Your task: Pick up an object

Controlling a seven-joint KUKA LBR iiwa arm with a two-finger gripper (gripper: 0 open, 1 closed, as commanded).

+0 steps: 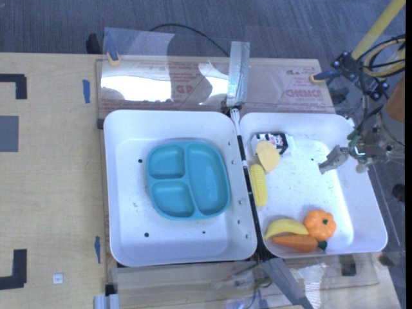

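The right bin (360,198) holds several toy foods. A yellow corn cob (259,184) lies along its left wall, with a pale yellow piece (268,155) just above it and a small black and white item (271,139) behind that. At the front lie a banana (285,226), a carrot (297,242) and an orange pumpkin (320,224), touching each other. My gripper (341,158) hangs over the bin's right side, above bare floor and apart from every object. Nothing is held in it.
The left bin (122,192) carries a blue divided plate (188,179). A clear plastic panel (167,76) and a metal post (237,76) stand behind the bins. Cables and a yellow bar (380,24) crowd the upper right.
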